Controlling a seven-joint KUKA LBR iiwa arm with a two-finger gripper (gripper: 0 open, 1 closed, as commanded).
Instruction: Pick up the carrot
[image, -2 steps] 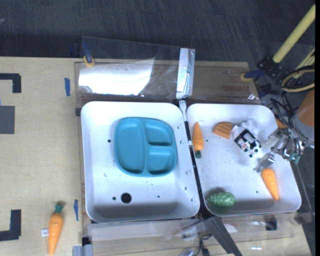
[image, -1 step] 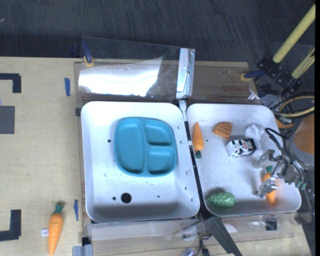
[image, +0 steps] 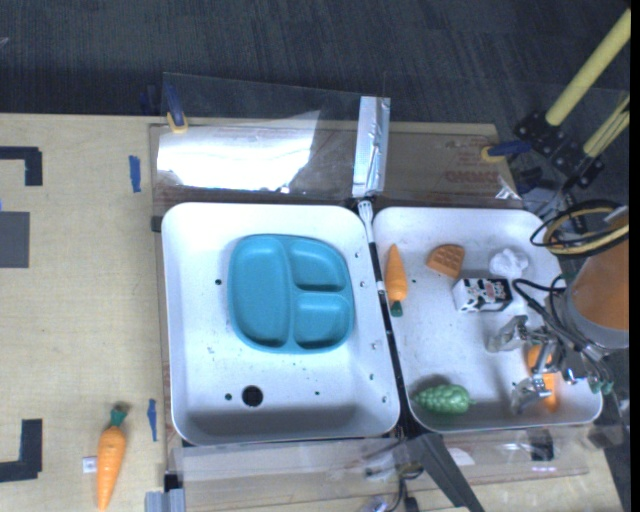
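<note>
An orange carrot (image: 396, 277) with a green stem end lies along the left wall of the right bin (image: 470, 225), pointing toward the back. My gripper (image: 516, 364) hangs over the right bin's front right part, well to the right of the carrot. Its two metal fingers (image: 504, 335) stand apart, open, with nothing between them. A second carrot (image: 110, 455) lies outside the bins, on the wooden bench at the front left.
The left bin (image: 190, 300) holds a blue divided plate (image: 292, 291). In the right bin lie a brown bread piece (image: 446, 260), a white crumpled item (image: 510, 262), a small black-and-white box (image: 482, 293) and a green knobbly vegetable (image: 442, 398). Cables hang at the right.
</note>
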